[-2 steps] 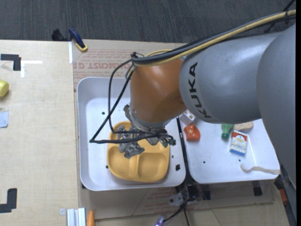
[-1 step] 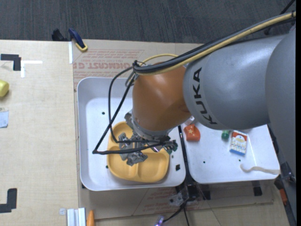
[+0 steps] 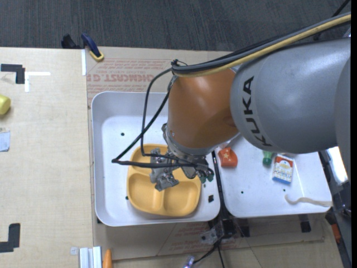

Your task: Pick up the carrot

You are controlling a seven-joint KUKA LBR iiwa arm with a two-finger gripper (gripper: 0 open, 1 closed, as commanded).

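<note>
Grey arm lettered "KUKA" hangs its gripper over a yellow tray in the left bin; finger state unreadable. Carrot not identifiable.

Wooden bench carries two white bins side by side, on cardboard sheet.

Small orange-red carrot with a green tip, lain in the right white bin, near its left wall, partly hidden by the arm
</note>
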